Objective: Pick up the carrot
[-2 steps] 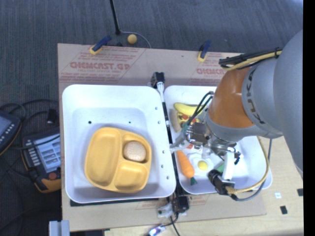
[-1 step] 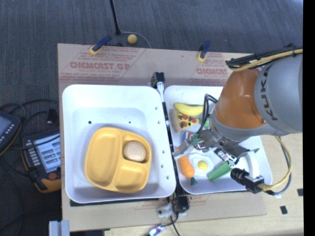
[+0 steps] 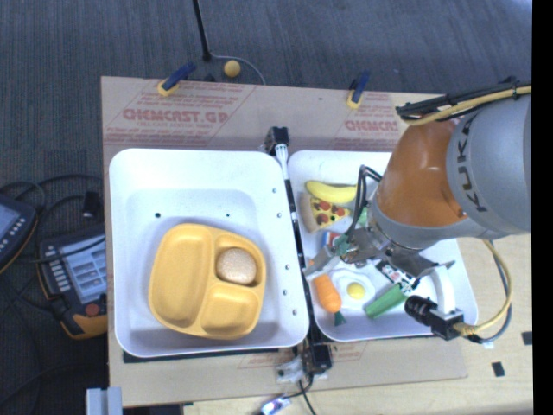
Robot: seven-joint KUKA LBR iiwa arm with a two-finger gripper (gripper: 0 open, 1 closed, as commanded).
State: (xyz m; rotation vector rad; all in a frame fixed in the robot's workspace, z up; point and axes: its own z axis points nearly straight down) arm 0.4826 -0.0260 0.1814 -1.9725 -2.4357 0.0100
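On the floor at the far left lies a dark handheld controller with a grey keypad and orange corner (image 3: 73, 275), beside loose black cables. The brown cardboard sheet with red printing (image 3: 177, 115) covers the bench, clipped at its far edge by a blue-and-yellow clamp (image 3: 176, 78) and a second one (image 3: 357, 92) further right; a small yellow ball (image 3: 231, 68) sits near the first clamp at the foot of a thin black rod.

The left shallow white plastic bin (image 3: 130, 232) holds a yellow divided plastic plate (image 3: 186, 275), and a round tan bread roll (image 3: 236, 265) rests in the plate's upper right compartment.

The right shallow white bin (image 3: 467, 292) touches the left one along its side wall. Near its left wall, at the far end, lies a yellow toy banana (image 3: 328, 191), with a toy pizza slice with red dots (image 3: 318, 214) just below it. Toward the near left corner lies the small orange toy carrot with a green tip (image 3: 327, 294), pointing down toward the bin's near edge. Just right of it sits a white toy fried egg with a yellow yolk (image 3: 352, 290), and right again a green elongated toy vegetable (image 3: 383, 301), lying at a slant.

The two-finger gripper (image 3: 346, 247) of the grey arm with the orange band (image 3: 428, 184) hangs just above and slightly right of the carrot, apart from it, with nothing visible between its fingers. Whether the fingers stand apart or closed cannot be told from this angle.
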